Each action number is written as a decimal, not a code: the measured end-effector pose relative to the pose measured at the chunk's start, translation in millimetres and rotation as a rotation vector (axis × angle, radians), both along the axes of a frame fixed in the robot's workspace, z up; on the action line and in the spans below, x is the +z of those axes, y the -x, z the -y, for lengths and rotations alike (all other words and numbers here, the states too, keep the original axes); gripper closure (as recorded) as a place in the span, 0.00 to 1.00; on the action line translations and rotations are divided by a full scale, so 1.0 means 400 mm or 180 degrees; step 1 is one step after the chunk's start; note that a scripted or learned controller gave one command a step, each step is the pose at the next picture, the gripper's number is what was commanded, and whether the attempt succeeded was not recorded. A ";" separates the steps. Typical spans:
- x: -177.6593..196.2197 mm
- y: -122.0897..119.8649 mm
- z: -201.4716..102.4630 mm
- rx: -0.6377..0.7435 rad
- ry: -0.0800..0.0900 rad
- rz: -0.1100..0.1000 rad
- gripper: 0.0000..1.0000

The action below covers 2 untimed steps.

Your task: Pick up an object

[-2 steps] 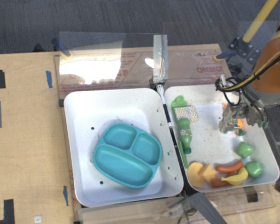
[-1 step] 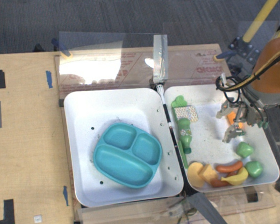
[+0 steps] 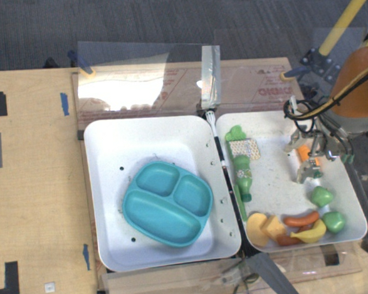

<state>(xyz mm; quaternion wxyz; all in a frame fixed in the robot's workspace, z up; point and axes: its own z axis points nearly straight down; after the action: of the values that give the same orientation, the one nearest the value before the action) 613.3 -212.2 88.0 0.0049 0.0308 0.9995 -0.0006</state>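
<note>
My gripper [image 3: 310,166] hangs low over the right side of the right bin [image 3: 271,175], below the orange band of the arm [image 3: 356,87]. A small orange item [image 3: 304,152] lies right against it; whether it is gripped is unclear. Just below the gripper sits a green round fruit [image 3: 321,196], with a second one [image 3: 334,222] nearer the front corner. A red sausage [image 3: 300,218], a yellow banana [image 3: 310,232] and orange-yellow pieces [image 3: 260,227] lie along the front wall. A green bottle [image 3: 241,170] and a patterned pad [image 3: 244,149] lie at the left wall.
The left bin [image 3: 104,180] holds a teal divided plate [image 3: 168,202]. A clear sheet and a metal bracket [image 3: 209,78] stand behind the bins. The wooden bench [image 3: 29,185] stretches to the left. Cables [image 3: 307,112] loop beside the wrist.
</note>
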 end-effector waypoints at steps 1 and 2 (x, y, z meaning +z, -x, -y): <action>0.038 -0.011 0.000 0.0004 0.0014 0.0051 1.00; 0.035 -0.010 -0.001 0.0004 0.0012 0.0044 0.00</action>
<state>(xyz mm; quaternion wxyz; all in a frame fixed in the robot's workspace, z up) 617.2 -211.7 101.8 0.0119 0.0301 0.9995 -0.0023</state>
